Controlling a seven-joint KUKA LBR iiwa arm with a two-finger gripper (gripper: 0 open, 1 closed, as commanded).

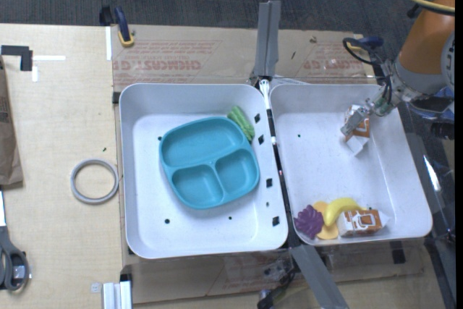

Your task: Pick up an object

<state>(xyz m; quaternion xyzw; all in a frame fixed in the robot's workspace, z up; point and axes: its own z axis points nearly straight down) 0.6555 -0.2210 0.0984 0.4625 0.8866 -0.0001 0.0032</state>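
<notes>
Two white bins sit side by side on the bench. In the right bin (405, 177), the arm's hand (359, 125) hangs near the far edge, apparently gripping a small orange-and-silver packet (356, 132). A banana (336, 212), purple grapes (309, 221) and a carton (360, 222) crowd the near edge. A blue divided plate (208, 161) fills the left bin (137, 177).

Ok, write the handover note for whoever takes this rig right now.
Gripper: low in the right bin, upper part, by a small orange-and-silver item; grasp unclear.
Right bin, front edge: purple grapes, banana, small carton.
Left bin: blue divided plate with a green item at its far corner.
Done: no confirmed pick.
Left: secure one object and lift.
</notes>
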